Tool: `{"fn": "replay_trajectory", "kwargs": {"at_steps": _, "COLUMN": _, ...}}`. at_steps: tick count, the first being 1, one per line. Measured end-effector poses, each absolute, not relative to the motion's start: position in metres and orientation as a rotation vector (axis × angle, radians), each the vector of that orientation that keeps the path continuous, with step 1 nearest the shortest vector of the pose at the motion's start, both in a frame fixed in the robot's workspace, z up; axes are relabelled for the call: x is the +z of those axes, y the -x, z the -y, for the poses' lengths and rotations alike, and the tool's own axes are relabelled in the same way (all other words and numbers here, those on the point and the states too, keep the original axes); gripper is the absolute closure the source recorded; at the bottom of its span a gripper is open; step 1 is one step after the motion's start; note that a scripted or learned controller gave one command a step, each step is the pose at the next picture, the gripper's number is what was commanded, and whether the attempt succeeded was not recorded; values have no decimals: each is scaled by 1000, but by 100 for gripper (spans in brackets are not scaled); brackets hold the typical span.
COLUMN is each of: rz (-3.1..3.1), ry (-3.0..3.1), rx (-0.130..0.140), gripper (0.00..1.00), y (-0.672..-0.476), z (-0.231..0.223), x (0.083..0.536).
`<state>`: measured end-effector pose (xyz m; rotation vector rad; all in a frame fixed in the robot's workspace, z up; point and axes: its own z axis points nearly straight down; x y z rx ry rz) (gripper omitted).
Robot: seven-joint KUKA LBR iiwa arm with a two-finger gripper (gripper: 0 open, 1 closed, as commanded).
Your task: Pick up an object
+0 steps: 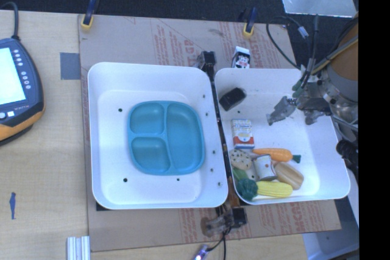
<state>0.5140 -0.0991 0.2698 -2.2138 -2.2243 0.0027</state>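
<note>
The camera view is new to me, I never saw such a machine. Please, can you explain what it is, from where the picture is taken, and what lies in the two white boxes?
One camera above the bench looks down at a slant. The grey metal part at the right is a robot arm; its gripper hangs over the right bin, above the bare floor, and nothing is visible between its fingers. The left bin holds a blue divided plate. In the right bin lie a black block, a small carton, a toy carrot, a corn cob, a small can, a bread roll and something green. At the left edge of the bench rests a control tablet.
</note>
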Motion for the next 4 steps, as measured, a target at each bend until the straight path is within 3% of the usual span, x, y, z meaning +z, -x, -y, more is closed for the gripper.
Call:
{"fn": "replay_trajectory", "kwargs": {"at_steps": 1, "rz": 2227, "ry": 2212, "rx": 9, "gripper": 0, "y": -590, "z": 101, "x": 159}}
{"fn": "replay_trajectory", "kwargs": {"at_steps": 2, "rz": 2230, "ry": 2216, "rx": 1, "gripper": 0, "y": -646, "z": 93, "x": 113}}
{"fn": "replay_trajectory", "kwargs": {"at_steps": 3, "rz": 2237, "ry": 2211, "rx": -8, "gripper": 0, "y": -661, "z": 95, "x": 101}}
{"fn": "replay_trajectory", "kwargs": {"at_steps": 4, "rz": 2235, "ry": 2225, "rx": -13, "gripper": 0, "y": -552, "z": 111, "x": 100}}
